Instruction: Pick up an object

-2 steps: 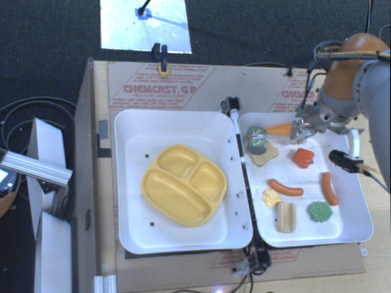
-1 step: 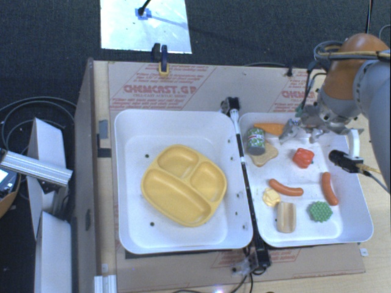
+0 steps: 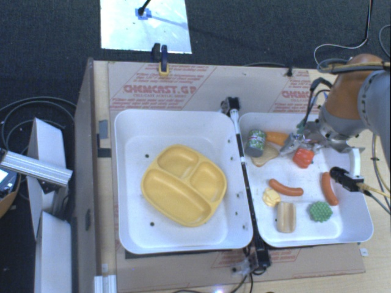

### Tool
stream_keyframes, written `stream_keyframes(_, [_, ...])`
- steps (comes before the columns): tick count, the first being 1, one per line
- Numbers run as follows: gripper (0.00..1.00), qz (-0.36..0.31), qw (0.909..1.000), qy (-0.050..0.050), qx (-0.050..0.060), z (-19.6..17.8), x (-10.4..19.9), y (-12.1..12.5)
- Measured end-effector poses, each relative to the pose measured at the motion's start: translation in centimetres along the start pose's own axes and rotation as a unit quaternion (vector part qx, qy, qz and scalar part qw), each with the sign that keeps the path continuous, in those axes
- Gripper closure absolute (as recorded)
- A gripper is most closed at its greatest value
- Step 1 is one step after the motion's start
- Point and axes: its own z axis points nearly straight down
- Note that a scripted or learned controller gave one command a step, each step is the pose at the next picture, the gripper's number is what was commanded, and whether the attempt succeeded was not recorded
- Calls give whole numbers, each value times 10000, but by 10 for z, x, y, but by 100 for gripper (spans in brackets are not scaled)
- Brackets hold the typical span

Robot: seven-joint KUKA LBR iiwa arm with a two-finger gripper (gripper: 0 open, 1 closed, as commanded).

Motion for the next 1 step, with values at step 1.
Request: stream_keyframes(1, [100, -8, 10000, -3, -21, -11, 0, 1])
